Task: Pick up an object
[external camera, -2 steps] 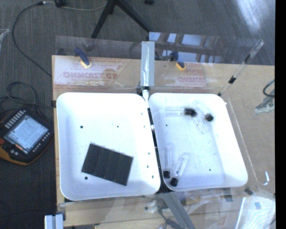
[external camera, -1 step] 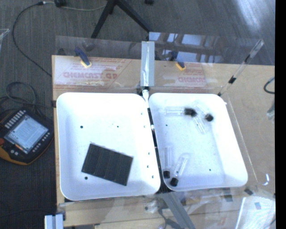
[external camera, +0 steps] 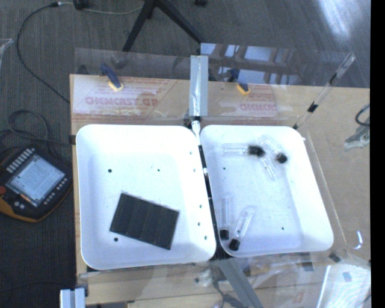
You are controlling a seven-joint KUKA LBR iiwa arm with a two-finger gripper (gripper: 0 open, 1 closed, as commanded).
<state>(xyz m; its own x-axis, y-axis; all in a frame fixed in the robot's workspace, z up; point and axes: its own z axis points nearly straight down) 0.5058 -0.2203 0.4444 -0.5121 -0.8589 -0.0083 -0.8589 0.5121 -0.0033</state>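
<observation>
- The camera view looks down on two white bins sitting side by side on a brown bench (external camera: 349, 156).
- The left bin (external camera: 96, 144) has one thing in it: a flat, dark, ribbed pad (external camera: 144, 221). It lies near the front of the bin, turned a little.
- The right bin (external camera: 301, 198) has several small clear tubes with black caps.
- Some tubes (external camera: 249, 149) lie in a bunch near the back of the right bin. They are close to each other.
- More tubes (external camera: 234, 222) lie near the front left corner of that bin, just beside the wall.
- I think the job has not started. Every thing lies flat on a bin floor, and nothing is lifted.
- The robot's claw is not over the bins in this picture, so there is nothing to say about how it stands.
- All of the job is left: come down over one thing, grab it, and lift it.
- A clear plastic wall (external camera: 180, 78) stands behind the bins, held by little clamps.
- A hand controller with a screen (external camera: 33, 183) lies on the dark floor to the left. A black cable (external camera: 33, 48) curls past it.
- The black legs of a stand (external camera: 159, 18) show at the top.
</observation>
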